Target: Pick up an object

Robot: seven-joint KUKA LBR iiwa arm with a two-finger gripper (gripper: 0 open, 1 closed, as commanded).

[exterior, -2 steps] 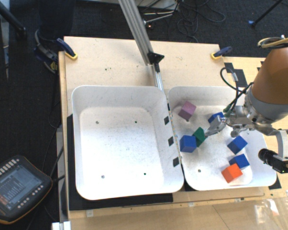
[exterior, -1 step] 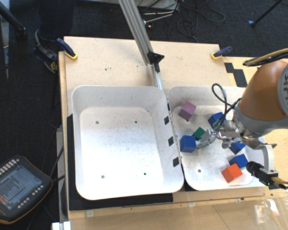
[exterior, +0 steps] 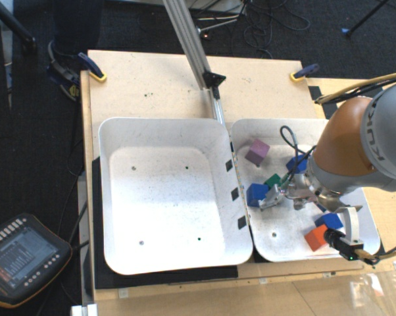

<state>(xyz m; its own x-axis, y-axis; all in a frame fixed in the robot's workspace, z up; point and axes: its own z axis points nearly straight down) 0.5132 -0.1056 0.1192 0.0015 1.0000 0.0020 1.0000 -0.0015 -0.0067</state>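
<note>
Two white bins sit side by side on a light wooden bench (exterior: 158, 84). The left bin (exterior: 119, 143) is the bigger-looking one in the camera view, with a few dark specks on its floor. The right bin (exterior: 277, 242) holds all the small objects.

The arm (exterior: 356, 150) comes in from the right, orange band over the right bin, grey wrist below it. The gripper (exterior: 272, 199) is low in the right bin, pointing left toward the divider between the bins. Its metal tips sit right at a blue block (exterior: 256, 194) and a small green piece (exterior: 273, 180); blue block is just left of the tips, green piece just above them. Jaw state: cannot tell, the tips are too small and cluttered to read, and nothing is clearly seen between them.

Other objects in the right bin: a purple block (exterior: 256, 152) near the upper left part, well apart from the gripper. A second blue piece (exterior: 297, 164) by the wrist, partly hidden by the arm. An orange block (exterior: 315, 239) near the front right, touching or just beside another blue block (exterior: 330, 221) above it. A dark cable loop (exterior: 287, 137) hangs above the bin near the arm.

A slanted metal pole (exterior: 185, 31) runs from top centre down to the back edge between the bins. Yellow-tipped clamps (exterior: 93, 68) sit at the bench's back corners. A handheld control pad (exterior: 20, 259) lies on the floor at lower left.
</note>
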